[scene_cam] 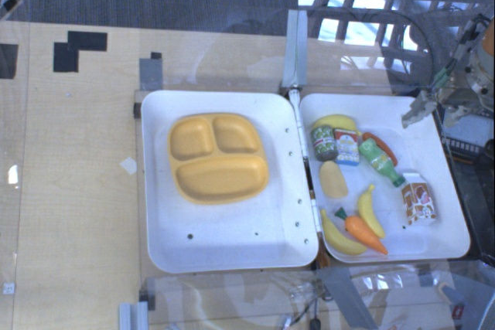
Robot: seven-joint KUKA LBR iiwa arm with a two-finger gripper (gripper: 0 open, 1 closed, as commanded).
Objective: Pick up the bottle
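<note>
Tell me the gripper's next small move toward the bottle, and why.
Probably shift the gripper toward the camera view's left and bottom, over the green bottle. It sits near the right bin's top right edge, apart from the bottle, which lies tilted among the toy food.

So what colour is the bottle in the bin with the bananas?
Green. The bottle lies in the right bin, clearest in the camera view.

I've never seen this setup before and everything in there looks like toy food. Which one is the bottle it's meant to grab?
Look in the right bin, the one crowded with toys. Near its middle lies the bottle, on its side and slanting down to the right, between a small white carton and a red sausage. It is the only bright green thing there with a narrow neck.
</note>
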